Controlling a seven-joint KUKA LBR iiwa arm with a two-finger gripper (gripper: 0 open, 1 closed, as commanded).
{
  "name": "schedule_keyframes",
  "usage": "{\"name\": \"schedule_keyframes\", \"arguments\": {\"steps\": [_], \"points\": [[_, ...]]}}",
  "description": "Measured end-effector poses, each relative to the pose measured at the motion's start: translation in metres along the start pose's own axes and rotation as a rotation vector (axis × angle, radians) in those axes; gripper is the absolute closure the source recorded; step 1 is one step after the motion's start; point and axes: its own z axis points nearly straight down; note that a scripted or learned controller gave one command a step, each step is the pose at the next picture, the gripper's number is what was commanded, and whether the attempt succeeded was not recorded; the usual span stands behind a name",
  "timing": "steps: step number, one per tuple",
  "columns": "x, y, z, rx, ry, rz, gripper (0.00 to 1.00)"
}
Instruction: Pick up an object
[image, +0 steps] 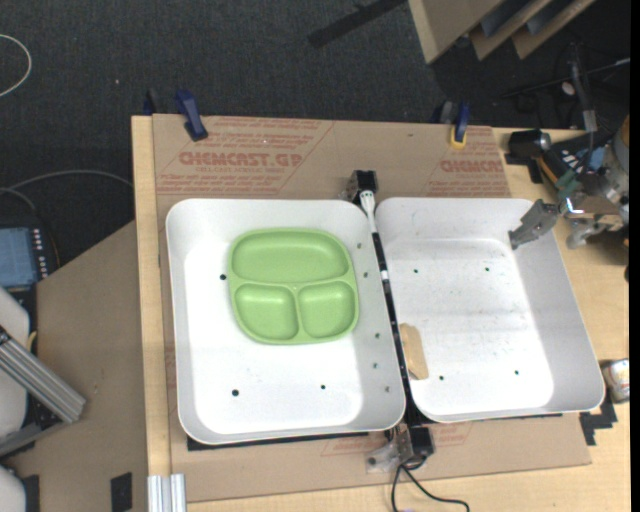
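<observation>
A light green divided plate (293, 285) lies flat in the left white bin (200, 380), in its upper middle. A small tan wooden piece (413, 352) rests against the left wall of the right white bin (560, 390). My gripper (533, 224) hangs at the far right corner of the right bin, just over its rim, far from both objects. Nothing shows in its grasp. The rest of the arm (600, 185) runs off the right side of the view.
The bins sit side by side on a brown cardboard sheet (260, 150) held by blue clamps (190, 113). A black bracket (364, 186) stands at the top of the seam between the bins. Cables and hardware lie below the bins' front edge.
</observation>
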Motion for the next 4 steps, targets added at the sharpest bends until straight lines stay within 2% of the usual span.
{"name": "schedule_keyframes", "arguments": {"steps": [1, 2, 3, 4], "points": [[0.022, -0.046, -0.234, -0.023, -0.006, -0.003, 0.0], [0.138, -0.09, -0.23, 0.0, 0.003, -0.013, 0.0], [0.131, -0.089, -0.24, -0.003, -0.001, -0.001, 1.0], [0.168, -0.093, -0.129, 0.012, 0.0, -0.003, 1.0]]}}
